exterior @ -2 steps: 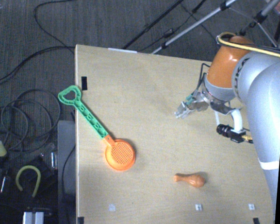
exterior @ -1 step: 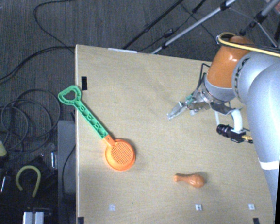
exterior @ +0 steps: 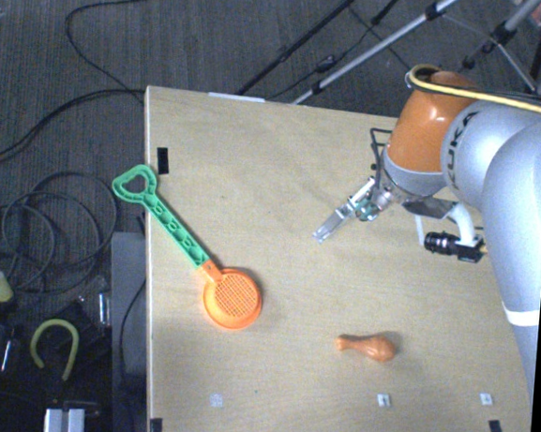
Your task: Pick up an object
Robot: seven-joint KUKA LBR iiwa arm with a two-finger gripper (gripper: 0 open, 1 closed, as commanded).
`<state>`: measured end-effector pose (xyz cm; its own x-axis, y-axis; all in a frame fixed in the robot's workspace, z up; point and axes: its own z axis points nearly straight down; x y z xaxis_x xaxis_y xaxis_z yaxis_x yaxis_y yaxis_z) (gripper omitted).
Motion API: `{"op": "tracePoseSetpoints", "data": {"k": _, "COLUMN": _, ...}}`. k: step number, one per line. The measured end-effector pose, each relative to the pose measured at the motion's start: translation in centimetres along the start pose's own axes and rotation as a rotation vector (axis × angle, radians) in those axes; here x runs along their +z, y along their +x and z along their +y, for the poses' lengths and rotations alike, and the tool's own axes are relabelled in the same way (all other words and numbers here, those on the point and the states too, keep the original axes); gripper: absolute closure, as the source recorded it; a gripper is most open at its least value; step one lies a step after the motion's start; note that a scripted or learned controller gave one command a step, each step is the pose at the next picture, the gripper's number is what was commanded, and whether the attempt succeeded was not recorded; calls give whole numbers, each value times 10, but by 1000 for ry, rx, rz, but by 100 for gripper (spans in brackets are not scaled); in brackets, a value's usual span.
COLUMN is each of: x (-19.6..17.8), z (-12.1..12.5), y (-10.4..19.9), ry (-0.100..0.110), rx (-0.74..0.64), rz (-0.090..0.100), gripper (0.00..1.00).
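On the tan bench (exterior: 285, 155), nothing is seen gripped by the gripper (exterior: 331, 227), fingers apparently shut, with the strainer (exterior: 196, 256) left below and the drumstick (exterior: 368, 346) just below.

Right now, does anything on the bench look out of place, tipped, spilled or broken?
Nothing stands out. The strainer, green handle and orange mesh head, lies flat and looks whole. The small orange piece lies on its side, apart from it. No spill shows. The end effector is above bare bench, away from both.
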<state>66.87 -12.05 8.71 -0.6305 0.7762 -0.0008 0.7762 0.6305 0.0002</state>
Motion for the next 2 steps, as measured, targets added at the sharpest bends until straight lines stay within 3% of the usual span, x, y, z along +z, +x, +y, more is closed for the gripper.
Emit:
{"op": "tracePoseSetpoints", "data": {"k": 1, "x": -9, "z": 1, "y": 1, "ry": -4, "rx": 1, "rz": 0, "gripper": 100}}
{"op": "tracePoseSetpoints", "data": {"k": 2, "x": -97, "z": 21, "y": 27, "ry": -1, "rx": -115, "rz": -2, "gripper": 100}}
